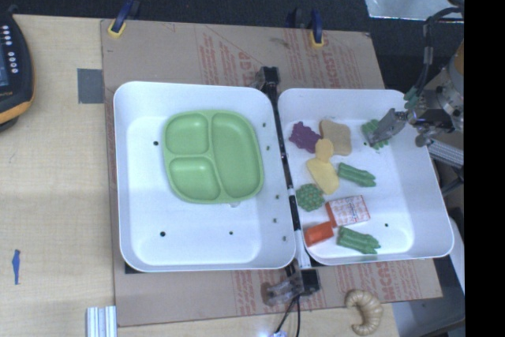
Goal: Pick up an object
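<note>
Now: left bin (134, 170), centre frame, with green divided plate (213, 155) inside. Right bin (430, 193) crowded: purple piece (304, 136), tan slab (337, 136), yellow pieces (323, 170), green pods (356, 174), red-white packet (348, 210), orange block (319, 233). Gripper (384, 130) at right bin's upper right, fingers pinched on small green object (372, 130).

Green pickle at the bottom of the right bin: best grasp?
Take the green pickle across its narrow width at mid-length, coming straight down. It lies flat, long axis roughly left-right. The orange piece sits close at its left end and the bin wall runs just below, so the middle probably offers most room.
</note>
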Controlling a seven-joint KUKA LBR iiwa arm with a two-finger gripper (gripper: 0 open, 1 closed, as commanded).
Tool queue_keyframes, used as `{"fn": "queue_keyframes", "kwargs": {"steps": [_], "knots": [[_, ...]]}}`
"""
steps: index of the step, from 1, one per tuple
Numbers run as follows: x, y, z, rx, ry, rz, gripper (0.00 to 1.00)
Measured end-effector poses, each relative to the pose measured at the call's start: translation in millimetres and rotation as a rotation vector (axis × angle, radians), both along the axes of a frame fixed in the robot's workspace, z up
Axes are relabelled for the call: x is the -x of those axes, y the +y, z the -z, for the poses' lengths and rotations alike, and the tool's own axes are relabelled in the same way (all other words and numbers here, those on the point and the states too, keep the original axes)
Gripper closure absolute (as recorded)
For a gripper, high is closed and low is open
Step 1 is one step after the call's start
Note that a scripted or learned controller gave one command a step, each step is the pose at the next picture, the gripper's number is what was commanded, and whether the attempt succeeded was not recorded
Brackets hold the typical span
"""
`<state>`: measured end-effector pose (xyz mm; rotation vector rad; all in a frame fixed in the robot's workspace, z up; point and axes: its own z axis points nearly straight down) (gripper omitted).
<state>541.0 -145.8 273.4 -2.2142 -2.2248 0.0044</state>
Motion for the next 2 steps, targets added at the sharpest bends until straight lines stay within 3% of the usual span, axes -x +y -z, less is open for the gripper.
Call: {"fn": "queue_keyframes", "kwargs": {"steps": [1, 2], "knots": [[9, -14, 142, -0.003, 0.013, 0.001, 0.00], [-58, -20, 183, 0.002, -0.004, -0.003, 0.00]]}}
